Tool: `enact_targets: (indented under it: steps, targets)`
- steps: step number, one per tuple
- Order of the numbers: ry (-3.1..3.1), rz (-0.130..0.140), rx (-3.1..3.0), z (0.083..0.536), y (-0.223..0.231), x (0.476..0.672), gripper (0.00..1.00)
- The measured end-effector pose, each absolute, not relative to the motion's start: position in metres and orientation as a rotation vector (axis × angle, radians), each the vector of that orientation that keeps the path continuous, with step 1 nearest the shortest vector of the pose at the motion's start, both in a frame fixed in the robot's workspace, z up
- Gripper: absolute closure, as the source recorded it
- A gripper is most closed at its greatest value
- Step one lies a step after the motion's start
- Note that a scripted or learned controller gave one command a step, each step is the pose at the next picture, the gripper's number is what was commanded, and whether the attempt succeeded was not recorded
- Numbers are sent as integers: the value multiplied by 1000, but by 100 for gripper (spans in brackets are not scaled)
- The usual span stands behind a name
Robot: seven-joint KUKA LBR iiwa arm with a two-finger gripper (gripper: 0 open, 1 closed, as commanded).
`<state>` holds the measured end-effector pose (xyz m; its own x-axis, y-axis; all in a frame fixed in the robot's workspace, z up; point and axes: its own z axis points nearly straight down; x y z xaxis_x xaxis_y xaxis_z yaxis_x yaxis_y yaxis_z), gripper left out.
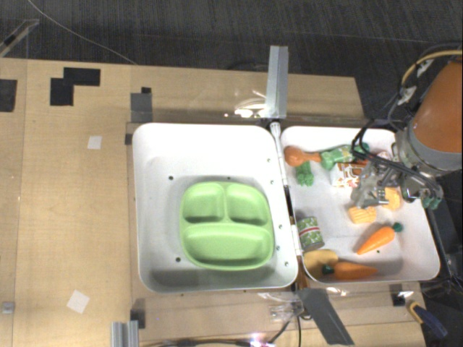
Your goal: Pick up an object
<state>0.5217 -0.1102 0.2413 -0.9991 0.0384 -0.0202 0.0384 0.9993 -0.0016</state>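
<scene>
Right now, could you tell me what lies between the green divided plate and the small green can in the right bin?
In the camera view, bare floor of the left bin, then the divider between both bins, separates the green plate from the can.

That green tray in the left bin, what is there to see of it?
The green tray looks like smooth plastic, pale lime, with rounded corners. It has three compartments: two small ones at the far side, one wide one nearer the camera, all bare. It lies flat, right side up, on the floor of the left bin, about in its middle, touching nothing else.
</scene>
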Motion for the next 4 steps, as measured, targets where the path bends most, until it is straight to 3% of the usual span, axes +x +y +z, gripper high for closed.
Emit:
enact_targets:
  steps: [1, 2, 3, 4]
  targets:
    - [3127, 2, 139, 257, -82, 590, 100]
    - [3135, -4, 186, 169, -211, 564, 100]
    - [3103, -2, 384, 245, -205, 598, 100]
    - [3098, 3, 457, 237, -156, 615, 100]
